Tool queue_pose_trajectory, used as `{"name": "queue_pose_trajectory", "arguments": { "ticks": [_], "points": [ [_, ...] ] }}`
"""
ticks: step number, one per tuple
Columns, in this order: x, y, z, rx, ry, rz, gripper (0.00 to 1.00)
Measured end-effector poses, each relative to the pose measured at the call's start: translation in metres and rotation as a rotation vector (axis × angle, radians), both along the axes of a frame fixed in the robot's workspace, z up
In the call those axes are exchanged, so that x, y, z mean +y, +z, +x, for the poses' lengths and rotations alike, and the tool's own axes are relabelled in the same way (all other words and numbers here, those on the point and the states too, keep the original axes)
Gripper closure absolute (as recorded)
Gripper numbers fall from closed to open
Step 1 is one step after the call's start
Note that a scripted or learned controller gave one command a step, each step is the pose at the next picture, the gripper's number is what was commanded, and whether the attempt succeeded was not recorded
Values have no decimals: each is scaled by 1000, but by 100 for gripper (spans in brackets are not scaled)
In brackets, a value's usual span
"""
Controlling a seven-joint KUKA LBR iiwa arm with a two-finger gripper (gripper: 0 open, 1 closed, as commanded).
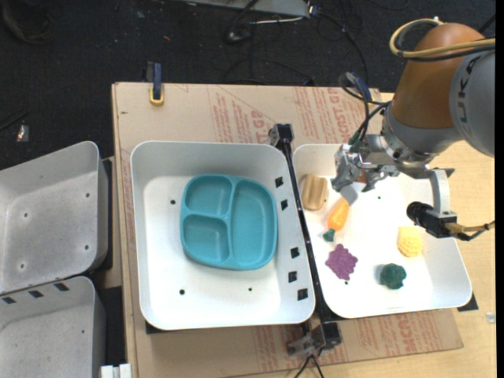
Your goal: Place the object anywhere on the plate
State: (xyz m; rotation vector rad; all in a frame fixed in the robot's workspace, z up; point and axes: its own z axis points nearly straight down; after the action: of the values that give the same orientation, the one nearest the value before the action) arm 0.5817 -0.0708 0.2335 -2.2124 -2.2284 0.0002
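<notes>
A teal plate [229, 221] with three compartments lies in the left bin [157, 179]. The right bin [441, 278] holds several toy foods: a tan bread piece [313, 191], an orange carrot [337, 215], purple grapes [341, 261], a yellow corn piece [409, 242] and a green broccoli [392, 275]. My gripper [347, 190] hangs over the right bin's back left part, just above and right of the carrot's upper end and right of the bread. I see nothing clearly held between its tips.
A black divider with clips [295, 211] runs between the two bins. A black camera mount [429, 215] juts from the wrist over the right bin. Spare white bin lids [47, 211] lie off the bench at left.
</notes>
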Motion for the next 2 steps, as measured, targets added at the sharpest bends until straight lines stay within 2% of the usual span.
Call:
{"name": "queue_pose_trajectory", "arguments": {
  "ticks": [2],
  "points": [
    [125,3,5,-2,1,0,100]
  ]
}}
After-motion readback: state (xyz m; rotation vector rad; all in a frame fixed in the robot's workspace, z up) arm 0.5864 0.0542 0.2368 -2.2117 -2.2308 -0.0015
